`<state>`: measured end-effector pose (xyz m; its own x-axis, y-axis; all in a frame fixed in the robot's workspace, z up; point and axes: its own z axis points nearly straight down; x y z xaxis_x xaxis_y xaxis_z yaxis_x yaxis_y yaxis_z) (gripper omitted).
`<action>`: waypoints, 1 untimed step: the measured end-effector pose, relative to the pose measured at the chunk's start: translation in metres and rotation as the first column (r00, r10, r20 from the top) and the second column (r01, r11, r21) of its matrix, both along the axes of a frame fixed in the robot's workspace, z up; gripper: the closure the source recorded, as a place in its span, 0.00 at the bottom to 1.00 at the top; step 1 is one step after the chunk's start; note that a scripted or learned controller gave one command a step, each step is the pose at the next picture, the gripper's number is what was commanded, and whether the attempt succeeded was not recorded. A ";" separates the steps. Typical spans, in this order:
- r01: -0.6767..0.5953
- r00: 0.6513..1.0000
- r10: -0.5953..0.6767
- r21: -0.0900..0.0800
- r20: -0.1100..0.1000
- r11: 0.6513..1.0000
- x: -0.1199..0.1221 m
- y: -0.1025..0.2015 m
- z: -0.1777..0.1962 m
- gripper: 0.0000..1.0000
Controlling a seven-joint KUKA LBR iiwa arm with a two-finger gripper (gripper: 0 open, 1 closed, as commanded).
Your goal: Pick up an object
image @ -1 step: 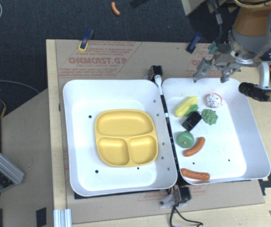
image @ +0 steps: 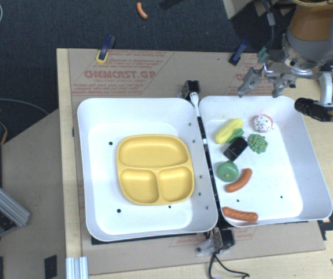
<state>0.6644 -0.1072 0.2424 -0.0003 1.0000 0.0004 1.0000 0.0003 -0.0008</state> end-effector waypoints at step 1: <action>0.000 1.000 0.000 0.000 -0.005 1.000 -0.001 0.001 -0.043 0.00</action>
<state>0.6630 -0.1065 0.1998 -0.0001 1.0000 0.0004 1.0000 0.0001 -0.0055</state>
